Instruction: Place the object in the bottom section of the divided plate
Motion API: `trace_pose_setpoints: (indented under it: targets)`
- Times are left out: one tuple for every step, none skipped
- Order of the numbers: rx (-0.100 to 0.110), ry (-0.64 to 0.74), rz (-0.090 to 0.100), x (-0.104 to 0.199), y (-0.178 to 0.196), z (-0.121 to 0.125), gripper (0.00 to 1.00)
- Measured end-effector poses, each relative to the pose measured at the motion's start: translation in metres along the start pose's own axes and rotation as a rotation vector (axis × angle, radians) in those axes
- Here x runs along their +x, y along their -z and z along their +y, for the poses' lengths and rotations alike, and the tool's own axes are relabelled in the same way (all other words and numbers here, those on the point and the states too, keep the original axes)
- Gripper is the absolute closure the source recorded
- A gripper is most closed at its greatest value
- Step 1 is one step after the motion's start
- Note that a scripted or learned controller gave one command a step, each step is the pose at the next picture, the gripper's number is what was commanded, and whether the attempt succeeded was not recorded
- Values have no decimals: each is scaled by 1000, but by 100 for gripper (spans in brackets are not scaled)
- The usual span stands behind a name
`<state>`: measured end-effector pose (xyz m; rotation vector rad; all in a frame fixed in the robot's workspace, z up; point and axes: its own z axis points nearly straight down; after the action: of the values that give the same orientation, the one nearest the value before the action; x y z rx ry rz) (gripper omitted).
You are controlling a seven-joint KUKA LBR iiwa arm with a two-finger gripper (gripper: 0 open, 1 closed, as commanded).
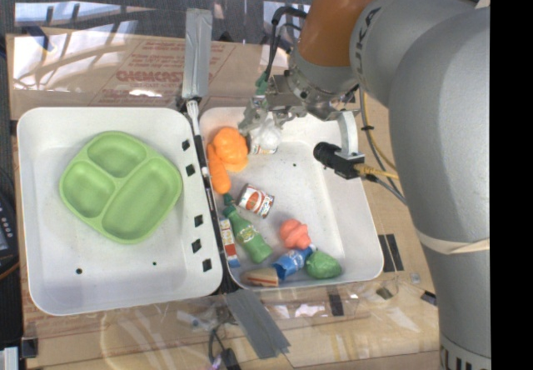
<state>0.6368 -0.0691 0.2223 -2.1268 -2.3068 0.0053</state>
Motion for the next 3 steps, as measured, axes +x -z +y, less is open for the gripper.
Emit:
trace_pose_setpoints:
  targets:
    - [-2,265,-1,93,23,-3,100]
    - [2,191,-1,167,-33,-77,100]
    - [-2,154,-2,266,-31,-90,100]
